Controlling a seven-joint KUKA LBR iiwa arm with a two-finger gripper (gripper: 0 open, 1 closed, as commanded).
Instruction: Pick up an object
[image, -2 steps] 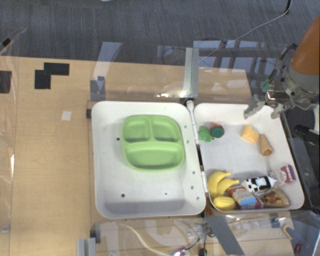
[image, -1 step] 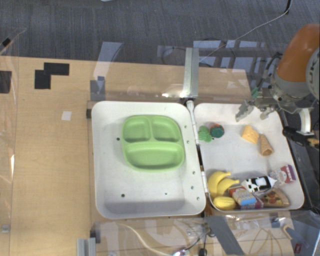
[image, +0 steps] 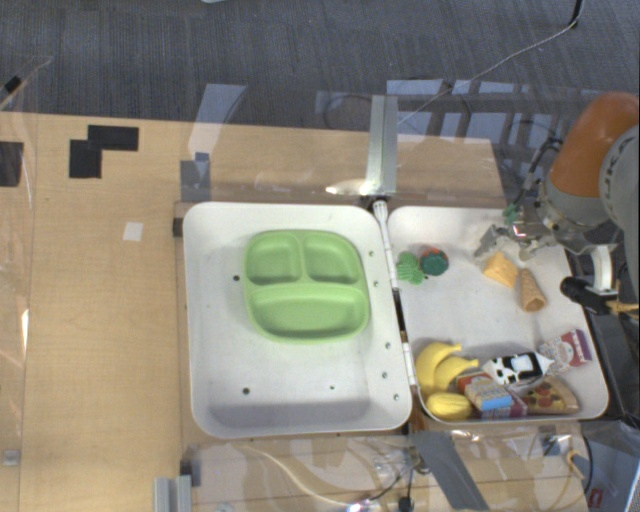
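Tool (image: 518, 226): seen at the upper right corner of the right bin (image: 462, 290), below the arm's (image: 600, 160) orange band; small metal parts are visible, but open or closed cannot be told. Nothing is seen held.

Right bin, contents: a yellow wedge (image: 501, 269) and a cone (image: 532, 290) are placed just below the tool, touching or nearly so. Two green items (image: 420, 265) are set side by side near the left wall. A banana (image: 446, 366) is laid at the lower left, a second yellow piece (image: 449, 405) under it. A cow toy (image: 515, 369), a small box (image: 492, 396), a flat packet (image: 548, 398) and a pink-and-white packet (image: 572, 348) are crowded along the lower edge.

Left bin (image: 215, 330): a green divided plate (image: 304, 284) is placed near its centre.

Surface (image: 90, 320): wood-toned, marked with black shapes (image: 100, 148) at upper left.
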